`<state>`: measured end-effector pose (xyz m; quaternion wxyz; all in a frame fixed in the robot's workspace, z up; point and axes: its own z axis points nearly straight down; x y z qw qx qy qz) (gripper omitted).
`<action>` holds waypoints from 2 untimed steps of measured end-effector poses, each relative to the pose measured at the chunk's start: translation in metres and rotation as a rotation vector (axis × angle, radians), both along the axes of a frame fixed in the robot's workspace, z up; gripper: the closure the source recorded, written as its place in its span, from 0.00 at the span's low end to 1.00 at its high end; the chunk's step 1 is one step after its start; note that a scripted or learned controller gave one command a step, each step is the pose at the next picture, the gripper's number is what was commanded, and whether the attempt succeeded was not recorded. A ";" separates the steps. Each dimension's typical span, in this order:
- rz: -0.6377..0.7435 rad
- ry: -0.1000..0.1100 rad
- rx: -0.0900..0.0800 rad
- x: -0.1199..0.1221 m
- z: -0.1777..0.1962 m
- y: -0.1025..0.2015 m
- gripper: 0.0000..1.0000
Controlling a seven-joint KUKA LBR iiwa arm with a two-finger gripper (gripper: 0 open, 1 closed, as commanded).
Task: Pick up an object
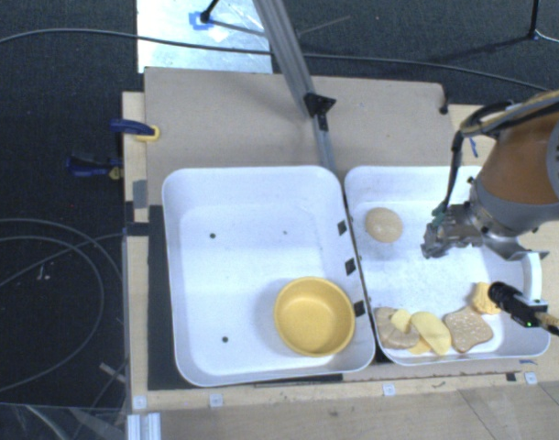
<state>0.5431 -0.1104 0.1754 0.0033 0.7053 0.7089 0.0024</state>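
Seen from above, the gripper (437, 242) hangs over the right bin (417, 186), just beside a tan round bun (384, 225); whether its fingers are spread, I cannot tell. A yellow bowl (314, 314) sits in the left bin (224, 200).

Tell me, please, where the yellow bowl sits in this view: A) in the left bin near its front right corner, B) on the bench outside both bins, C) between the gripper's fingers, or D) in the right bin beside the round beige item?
A: the yellow bowl rests on the floor of the left bin, near its front right corner, apart from the gripper over the right bin.
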 end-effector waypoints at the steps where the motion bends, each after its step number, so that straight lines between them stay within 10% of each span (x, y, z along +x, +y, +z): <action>1: 0.000 -0.001 0.000 -0.003 0.063 0.003 1.00; 2: 0.000 0.004 0.001 -0.002 0.071 0.002 1.00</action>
